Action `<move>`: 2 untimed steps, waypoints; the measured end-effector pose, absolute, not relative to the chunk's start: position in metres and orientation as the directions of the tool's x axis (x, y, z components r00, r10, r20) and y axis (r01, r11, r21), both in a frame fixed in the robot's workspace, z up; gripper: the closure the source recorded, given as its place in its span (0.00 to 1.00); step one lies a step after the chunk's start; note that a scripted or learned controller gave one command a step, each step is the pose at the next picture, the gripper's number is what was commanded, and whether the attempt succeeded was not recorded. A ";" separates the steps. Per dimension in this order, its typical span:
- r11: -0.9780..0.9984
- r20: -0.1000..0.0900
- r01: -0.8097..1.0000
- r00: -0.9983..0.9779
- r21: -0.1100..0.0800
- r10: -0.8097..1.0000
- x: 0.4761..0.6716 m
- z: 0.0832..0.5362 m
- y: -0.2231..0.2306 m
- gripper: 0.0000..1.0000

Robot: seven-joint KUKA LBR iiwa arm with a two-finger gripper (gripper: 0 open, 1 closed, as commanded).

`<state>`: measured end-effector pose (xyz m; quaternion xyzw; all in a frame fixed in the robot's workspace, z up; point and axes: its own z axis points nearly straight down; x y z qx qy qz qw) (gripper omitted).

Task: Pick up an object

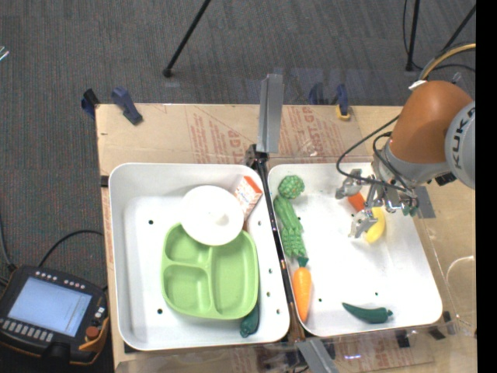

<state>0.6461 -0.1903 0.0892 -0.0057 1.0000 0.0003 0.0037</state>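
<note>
The arm (431, 130) reaches in from the right and hangs over the right bin (330, 282). Its gripper (371, 212) is low, at the far right part of that bin. Two toys sit right under it: a yellow toy (376, 229) and a small orange-red toy (355, 200). The fingers look spread apart, one on each side of the yellow toy, but I cannot tell if they touch it. Nothing is lifted yet.

Here is what could go wrong. The yellow toy looks round and smooth, so it could slip out when the fingers squeeze. The orange-red toy is just beside it, so a finger could land on it and push both toys away. The fingers could also close on air if they are not low enough.

Other toys are well apart from the gripper. A carrot (301, 288) and a long green veggie (290, 225) lie along the left wall of the right bin. A small green leafy toy (290, 185) is at the far end of them. A dark green pepper (368, 312) lies near the front.

The left bin (132, 286) holds a green tray (210, 274), a white bowl (213, 215) and a little carton (248, 193).
</note>
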 end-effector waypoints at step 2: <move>1.000 -0.014 -0.014 -1.000 0.000 -0.014 0.648 0.100 -0.189 0.00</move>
